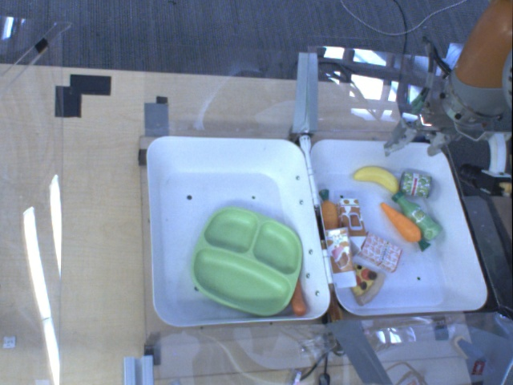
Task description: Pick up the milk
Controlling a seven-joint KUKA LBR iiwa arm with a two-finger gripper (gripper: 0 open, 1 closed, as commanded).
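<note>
Camera view: the left bin (172, 239) holds a green divided plate (247, 260); the right bin (457, 291) holds the milk (339, 250), a small carton at its left wall, label unreadable. The fingers (418, 142) stand spread and empty above the right bin's far rim, well apart from the milk, beyond the banana (377, 178).

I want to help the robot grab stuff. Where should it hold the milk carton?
Probably the middle of the milk carton, pinched across its narrow sides, coming straight down from above. It lies flat with its long side along the wall between the bins, so no side approach looks possible, and that gap looks tight.
</note>
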